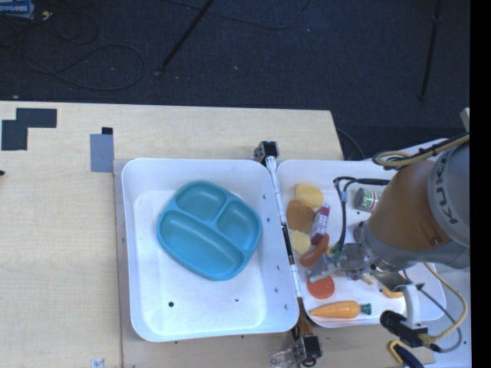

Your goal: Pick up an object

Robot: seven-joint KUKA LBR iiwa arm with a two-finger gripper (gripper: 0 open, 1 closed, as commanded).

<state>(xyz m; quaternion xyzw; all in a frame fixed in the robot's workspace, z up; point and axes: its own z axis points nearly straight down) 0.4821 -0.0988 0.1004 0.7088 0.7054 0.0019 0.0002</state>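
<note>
My arm (418, 213) reaches in from the right and bends down over the right bin (437, 313), with my end effector (345, 265) low among the toy foods; I cannot tell its state. Nearest lies a carrot (335, 309), then a tomato (321, 287) and a sausage (314, 250) just left of my end effector. White letters "KU" show on my arm.

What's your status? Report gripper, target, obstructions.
Gripper low in right white bin, over the food pile. Round red tomato piece just below it. Brown sausage crowding alongside.
</note>
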